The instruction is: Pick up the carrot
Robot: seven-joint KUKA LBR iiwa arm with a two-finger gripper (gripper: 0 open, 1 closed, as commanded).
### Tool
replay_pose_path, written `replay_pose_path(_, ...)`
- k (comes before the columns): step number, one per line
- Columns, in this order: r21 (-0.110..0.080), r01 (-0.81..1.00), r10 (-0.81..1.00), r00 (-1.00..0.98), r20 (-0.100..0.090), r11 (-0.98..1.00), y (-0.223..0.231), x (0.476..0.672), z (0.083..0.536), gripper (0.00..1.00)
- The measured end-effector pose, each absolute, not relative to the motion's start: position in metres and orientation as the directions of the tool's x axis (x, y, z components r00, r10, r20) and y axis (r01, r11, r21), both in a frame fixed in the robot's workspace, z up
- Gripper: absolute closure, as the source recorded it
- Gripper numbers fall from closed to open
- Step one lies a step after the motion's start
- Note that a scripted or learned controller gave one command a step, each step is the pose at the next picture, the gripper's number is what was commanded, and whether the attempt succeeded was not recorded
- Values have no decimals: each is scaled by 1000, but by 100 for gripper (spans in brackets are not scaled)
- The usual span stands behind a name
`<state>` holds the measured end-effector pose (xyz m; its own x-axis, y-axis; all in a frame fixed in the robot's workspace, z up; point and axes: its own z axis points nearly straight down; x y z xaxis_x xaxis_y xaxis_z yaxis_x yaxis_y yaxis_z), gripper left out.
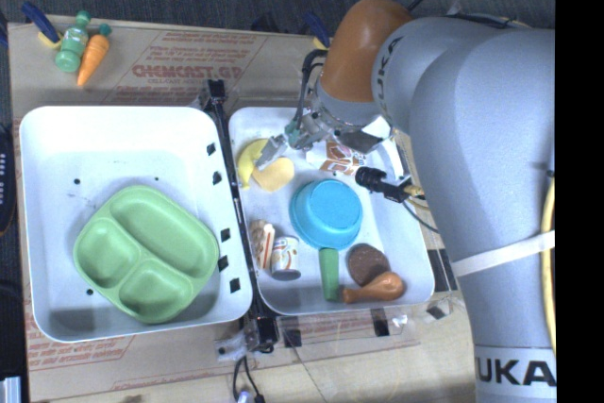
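Note:
The carrot [92,58], orange with a green top, lies on the cardboard bench beyond the far left corner of the left bin [47,146], outside both bins. My gripper [285,142] is far from it, low in the far left part of the right bin [415,250]. It hangs just above two yellow toy foods [262,169]. I see nothing held in it.
A green toy bottle [71,43] touches the carrot's left side, and a blue clip [39,20] lies behind them. A green divided plate [146,251] lies in the left bin. The right bin holds a blue pan [327,211] with a green handle, a can [281,255] and a drumstick [374,286].

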<state>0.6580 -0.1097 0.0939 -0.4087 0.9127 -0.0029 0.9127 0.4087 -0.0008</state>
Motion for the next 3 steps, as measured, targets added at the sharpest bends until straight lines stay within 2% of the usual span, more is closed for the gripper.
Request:
replay_pose_path(1,0,910,910,-415,-5,415,-108,659,105,100)
replay_pose_path(2,-1,910,910,-416,-5,416,-109,659,105,0)
replay_pose_path(3,-1,907,907,-421,-5,421,-108,660,116,100)
